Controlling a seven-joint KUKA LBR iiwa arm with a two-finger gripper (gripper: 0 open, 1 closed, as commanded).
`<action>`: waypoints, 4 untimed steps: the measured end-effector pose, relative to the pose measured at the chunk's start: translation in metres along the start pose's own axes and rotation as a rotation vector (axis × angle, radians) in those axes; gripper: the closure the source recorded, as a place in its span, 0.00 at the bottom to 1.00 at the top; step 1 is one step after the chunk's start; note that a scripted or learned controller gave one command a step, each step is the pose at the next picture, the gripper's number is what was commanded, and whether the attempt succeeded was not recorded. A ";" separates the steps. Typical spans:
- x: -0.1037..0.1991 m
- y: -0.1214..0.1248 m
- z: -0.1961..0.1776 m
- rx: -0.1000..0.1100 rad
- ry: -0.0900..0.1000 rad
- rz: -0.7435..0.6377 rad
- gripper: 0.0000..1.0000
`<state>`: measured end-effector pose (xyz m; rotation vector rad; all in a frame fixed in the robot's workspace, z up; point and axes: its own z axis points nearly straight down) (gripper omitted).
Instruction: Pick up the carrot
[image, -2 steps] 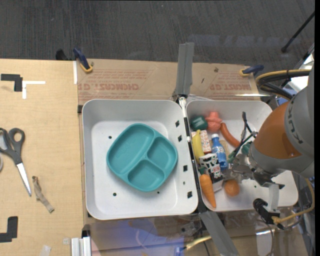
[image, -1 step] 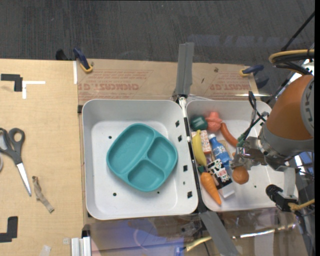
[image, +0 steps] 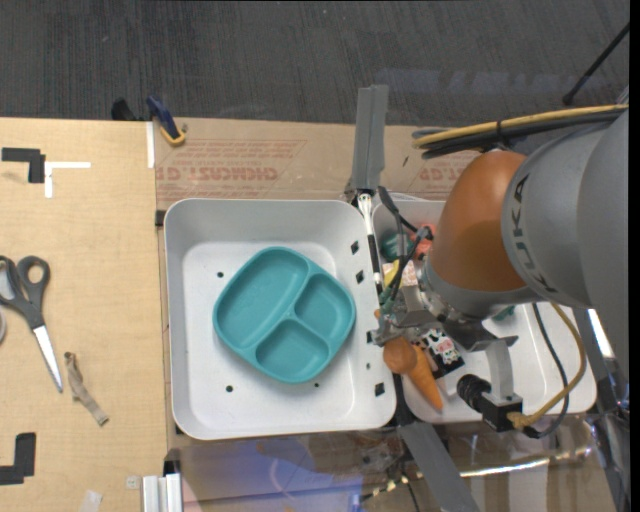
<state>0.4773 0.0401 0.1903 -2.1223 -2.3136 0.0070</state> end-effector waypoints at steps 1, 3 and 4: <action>-0.001 0.000 -0.008 0.003 -0.002 -0.002 1.00; 0.051 0.005 -0.070 0.003 -0.005 0.160 1.00; 0.008 0.001 -0.005 0.000 0.000 -0.305 1.00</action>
